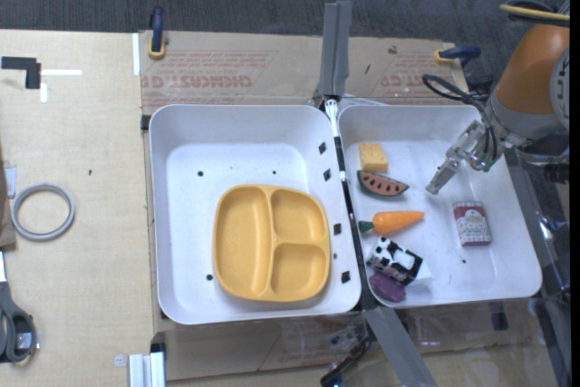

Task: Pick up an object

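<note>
- Camera view, nearest edge first: in the near-left corner of the right bin (507,281) sit a purple piece (390,287) and a black-and-white toy (397,260), touching each other and well away from my hand (439,183).
- A little farther in, the carrot (399,220) lies on its side with its long axis left to right, green end by the divider.
- Level with the carrot, to its right, the small red packet (472,223) lies flat, long axis running near to far. It is near my hand, just nearer the front and slightly right of my fingertips, with clear white floor all round it. I judge it the easiest pick.
- Farther back, the watermelon slice (382,185) lies left of my hand, and the yellow block (373,157) just beyond it.
- My hand hangs over the far-right part of this bin, slanted down towards the left. It grips nothing, and I cannot tell how wide it stands.
- Left bin (172,195): a yellow divided plate (271,242), well apart from my reach.
</note>
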You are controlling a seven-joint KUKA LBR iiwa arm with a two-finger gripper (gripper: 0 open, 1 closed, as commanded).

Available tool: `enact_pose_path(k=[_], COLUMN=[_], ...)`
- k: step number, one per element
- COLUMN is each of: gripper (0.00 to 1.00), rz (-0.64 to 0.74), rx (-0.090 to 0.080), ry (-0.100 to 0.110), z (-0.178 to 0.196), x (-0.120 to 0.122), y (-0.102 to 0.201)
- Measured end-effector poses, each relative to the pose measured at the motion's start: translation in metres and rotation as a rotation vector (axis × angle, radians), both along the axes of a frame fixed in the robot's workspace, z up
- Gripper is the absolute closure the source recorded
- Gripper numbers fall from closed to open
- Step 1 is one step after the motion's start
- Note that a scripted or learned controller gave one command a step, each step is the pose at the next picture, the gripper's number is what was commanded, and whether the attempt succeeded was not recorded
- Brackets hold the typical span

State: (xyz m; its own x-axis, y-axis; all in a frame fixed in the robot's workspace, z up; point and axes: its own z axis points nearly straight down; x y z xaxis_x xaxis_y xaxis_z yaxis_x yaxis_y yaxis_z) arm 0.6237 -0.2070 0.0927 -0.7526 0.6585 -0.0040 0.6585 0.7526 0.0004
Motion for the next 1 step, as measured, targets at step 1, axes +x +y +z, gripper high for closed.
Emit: enact_pose_path(k=[1], gripper=[0.00], rz=[-0.109], rx=[0.001], ry=[0.002], z=[0.0671], x=[-0.0779], y=[-0.0154])
